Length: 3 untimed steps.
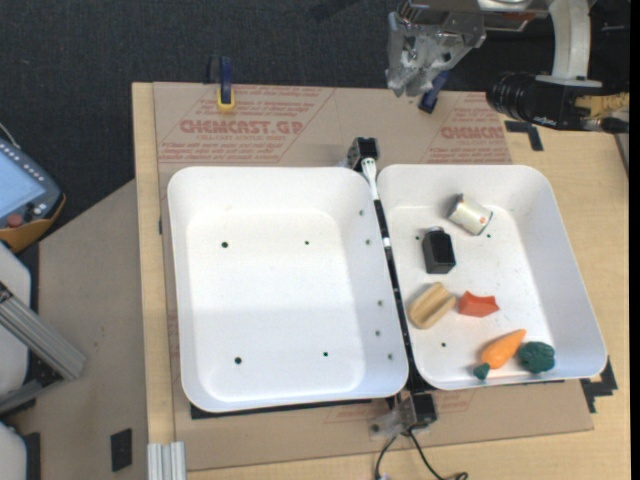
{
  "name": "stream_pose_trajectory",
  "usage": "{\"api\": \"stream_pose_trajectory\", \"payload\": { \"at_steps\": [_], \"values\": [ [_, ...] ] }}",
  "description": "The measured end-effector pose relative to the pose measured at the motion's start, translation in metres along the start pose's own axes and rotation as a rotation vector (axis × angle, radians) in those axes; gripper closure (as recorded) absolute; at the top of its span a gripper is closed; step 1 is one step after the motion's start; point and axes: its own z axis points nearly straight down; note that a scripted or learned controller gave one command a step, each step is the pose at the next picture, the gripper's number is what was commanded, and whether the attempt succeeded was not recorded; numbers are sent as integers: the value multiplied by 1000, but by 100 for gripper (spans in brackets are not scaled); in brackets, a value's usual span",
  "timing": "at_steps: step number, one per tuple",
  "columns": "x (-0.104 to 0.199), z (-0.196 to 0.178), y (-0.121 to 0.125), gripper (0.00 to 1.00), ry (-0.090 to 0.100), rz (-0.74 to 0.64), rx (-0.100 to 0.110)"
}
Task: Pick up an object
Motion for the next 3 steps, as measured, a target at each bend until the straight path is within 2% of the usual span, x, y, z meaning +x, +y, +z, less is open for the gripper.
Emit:
{"api": "stream_pose_trajectory", "payload": {
  "at_steps": [1, 2, 3],
  "values": [
    [53, 0, -6, 100, 0, 0, 1],
    [92, 43, -4, 100, -3, 3, 10],
    [94, 215, -6, 100, -9, 8, 21]
  ]
}}
